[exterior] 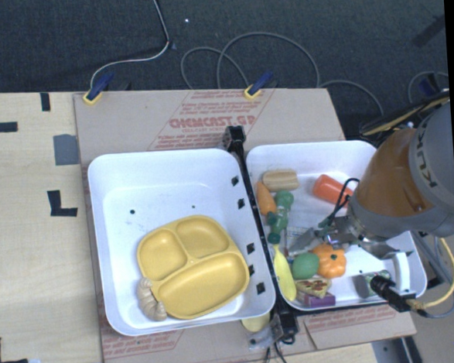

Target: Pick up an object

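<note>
Seen from above, the worktop carries two white bins: the left bin [106, 224] holds a yellow divided plate [194, 266] with a pale knobbly item [148, 299] at its near-left edge, while the right bin [364, 150] holds a jumble of toy foods. The grey and orange arm [402, 188] reaches in from the right, its pincer [329, 234] low among the toys just beside an orange pumpkin [331, 263] and a green piece [304, 267]. Whether the pincer is open or closed cannot be told and nothing is visibly lifted, so the pick looks not yet done.
</note>
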`<action>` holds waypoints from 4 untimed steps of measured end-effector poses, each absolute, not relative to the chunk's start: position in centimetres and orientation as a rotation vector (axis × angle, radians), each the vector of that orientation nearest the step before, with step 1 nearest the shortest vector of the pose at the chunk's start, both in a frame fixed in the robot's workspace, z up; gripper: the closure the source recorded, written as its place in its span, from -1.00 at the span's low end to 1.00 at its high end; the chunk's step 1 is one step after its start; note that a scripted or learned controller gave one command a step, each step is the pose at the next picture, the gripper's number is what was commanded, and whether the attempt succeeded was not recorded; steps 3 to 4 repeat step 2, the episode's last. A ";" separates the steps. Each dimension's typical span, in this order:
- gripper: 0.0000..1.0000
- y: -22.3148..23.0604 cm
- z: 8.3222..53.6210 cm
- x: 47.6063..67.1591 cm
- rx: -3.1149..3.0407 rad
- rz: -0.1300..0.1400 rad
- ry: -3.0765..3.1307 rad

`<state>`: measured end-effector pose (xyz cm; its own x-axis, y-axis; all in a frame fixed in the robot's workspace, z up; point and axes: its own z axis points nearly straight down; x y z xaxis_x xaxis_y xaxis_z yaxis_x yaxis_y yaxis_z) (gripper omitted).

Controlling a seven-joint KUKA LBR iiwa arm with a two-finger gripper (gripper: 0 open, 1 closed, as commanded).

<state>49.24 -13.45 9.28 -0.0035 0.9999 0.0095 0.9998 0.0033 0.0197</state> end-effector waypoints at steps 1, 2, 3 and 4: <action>1.00 -13.4 10.6 49.5 2.206 0.038 2.217; 1.00 -6.3 21.8 50.2 2.207 0.010 2.227; 1.00 -6.3 21.8 50.2 2.207 0.010 2.227; 1.00 -6.3 21.8 50.2 2.207 0.010 2.227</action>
